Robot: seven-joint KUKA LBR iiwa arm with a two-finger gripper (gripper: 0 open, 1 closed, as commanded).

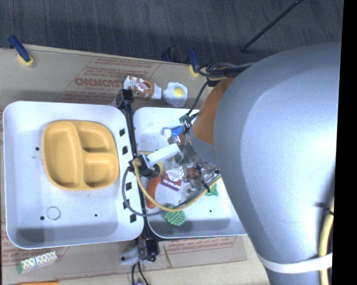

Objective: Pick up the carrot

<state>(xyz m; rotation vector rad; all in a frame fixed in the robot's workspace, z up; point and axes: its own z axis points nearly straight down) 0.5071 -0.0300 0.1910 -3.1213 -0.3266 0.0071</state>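
Reach step: hand [186,172] low over the carrot [153,191] at its seven o'clock; grip state unclear; next, close and lift.

Bulky grey arm [278,155], orange band [208,119], yellow cable [142,187]

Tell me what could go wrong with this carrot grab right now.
1. The carrot lies against the right bin's left wall, so a finger may hit the wall or pinch poorly.
2. Clutter crowds it: a green toy and other small items sit close by, so the gripper may close on the wrong thing.
3. A yellow cable loops right beside the carrot and could snag or drag it.
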